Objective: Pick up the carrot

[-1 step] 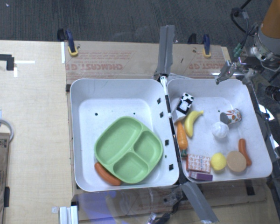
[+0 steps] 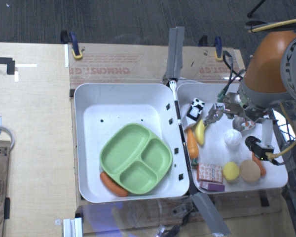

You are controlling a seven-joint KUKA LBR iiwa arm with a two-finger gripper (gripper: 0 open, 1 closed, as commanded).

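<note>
Nearest you, along the front wall of the right bin, lay a small printed box, a yellow ball-like fruit and a tan egg. In the left bin, a divided green plate partly covered a reddish-orange piece, which by its look you would have judged not to be the target.

Further in, the carrot lay flat against the left wall of the right bin, beside the partition between the bins. It was orange, short and tapered. Its long axis ran front to back, nearly parallel to that wall. A banana lay just beside its far end, apparently touching it.

Beyond that hung the gripper, above the bin floor and apart from the carrot. Nothing was seen in its grasp, and you could not tell how widely it was set. From it, the carrot lay toward you and to the view's left, with the banana between the two. You would judge that the approach had to clear the banana and leave room at the wall side.

Farthest back sat a black-and-white toy.
</note>
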